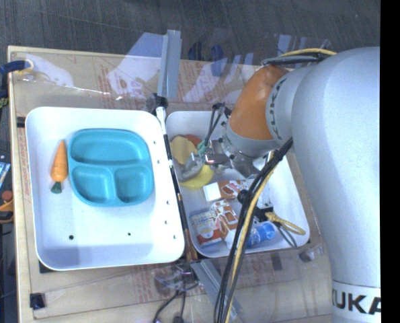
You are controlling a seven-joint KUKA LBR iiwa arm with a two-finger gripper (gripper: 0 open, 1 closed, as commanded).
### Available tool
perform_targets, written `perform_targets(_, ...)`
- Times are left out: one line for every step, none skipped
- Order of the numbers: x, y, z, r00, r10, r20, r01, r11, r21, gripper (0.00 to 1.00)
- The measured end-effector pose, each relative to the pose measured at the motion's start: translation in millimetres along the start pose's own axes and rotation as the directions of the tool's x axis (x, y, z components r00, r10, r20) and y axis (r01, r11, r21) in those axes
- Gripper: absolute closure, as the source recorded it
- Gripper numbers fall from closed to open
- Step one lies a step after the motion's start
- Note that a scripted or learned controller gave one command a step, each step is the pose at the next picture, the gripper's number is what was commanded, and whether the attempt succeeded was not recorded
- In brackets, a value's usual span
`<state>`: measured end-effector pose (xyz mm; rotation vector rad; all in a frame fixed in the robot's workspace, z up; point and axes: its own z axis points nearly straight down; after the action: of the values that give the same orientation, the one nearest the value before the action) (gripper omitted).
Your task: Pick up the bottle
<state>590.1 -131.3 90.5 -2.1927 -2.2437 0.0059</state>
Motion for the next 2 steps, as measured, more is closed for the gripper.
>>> perform_targets(-9.9, 66.3, -0.6, 1.0, -0.027, 0.0, 0.027, 1.0, -0.003, 0.0)
perform_targets(9.2, 17.8, -0.4, 0.997, -0.08, -0.001, 0.08, 0.997, -0.001, 0.0)
